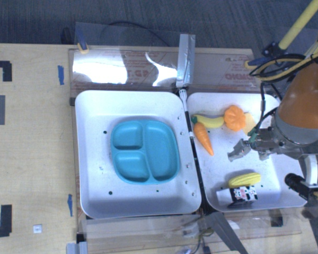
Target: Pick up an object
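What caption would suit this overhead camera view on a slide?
Robot arm's tool hovers over the right bin of toy food; blue divided plate sits in the left bin.

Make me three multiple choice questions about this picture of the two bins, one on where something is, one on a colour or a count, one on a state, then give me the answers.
1. Where does the turquoise divided plastic plate lie?
A. in the left white bin
B. in the right white bin
C. on the wooden bench

2. What colour is the long tapered toy carrot?
A. green
B. orange
C. blue

3. How does the yellow toy banana stand to the toy carrot?
A. in another bin
B. stacked under the plate with it
C. close above it in the same bin, its end near the carrot's top

Answers: 1 A, the plate sits in the middle of the left bin. 2 B, the carrot is orange along its length. 3 C, both lie at the right bin's left side, beside the round orange toy fruit.
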Motion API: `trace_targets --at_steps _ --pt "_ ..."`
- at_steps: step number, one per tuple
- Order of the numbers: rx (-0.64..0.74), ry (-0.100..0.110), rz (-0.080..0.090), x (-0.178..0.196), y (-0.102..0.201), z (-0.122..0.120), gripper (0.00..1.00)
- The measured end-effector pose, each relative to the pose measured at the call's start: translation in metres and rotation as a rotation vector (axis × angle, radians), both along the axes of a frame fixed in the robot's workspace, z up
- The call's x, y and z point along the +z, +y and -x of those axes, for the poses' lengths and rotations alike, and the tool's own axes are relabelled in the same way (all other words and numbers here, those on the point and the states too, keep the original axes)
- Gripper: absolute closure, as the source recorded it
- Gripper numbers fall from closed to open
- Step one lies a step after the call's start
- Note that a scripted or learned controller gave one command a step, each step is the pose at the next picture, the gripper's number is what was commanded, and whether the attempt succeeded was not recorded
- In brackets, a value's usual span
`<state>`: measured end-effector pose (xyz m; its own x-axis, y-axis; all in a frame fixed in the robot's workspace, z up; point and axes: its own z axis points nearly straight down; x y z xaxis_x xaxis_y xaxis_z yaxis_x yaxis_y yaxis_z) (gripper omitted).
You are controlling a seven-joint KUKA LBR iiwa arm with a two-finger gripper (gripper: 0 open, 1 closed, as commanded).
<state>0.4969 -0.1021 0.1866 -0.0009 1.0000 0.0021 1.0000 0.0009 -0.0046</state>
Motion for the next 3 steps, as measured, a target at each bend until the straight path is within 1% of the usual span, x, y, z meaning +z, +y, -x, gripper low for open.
trace_targets --at_steps 1,2,3 --pt "0.065 -0.006 0.003 -0.027 -0.029 -0.075 0.0" --pt "0.18 -0.014 0.006 -0.098 -0.074 -0.134 0.0" --pt "0.18 -0.02 0.01 -0.086 -0.074 -0.136 1.0"
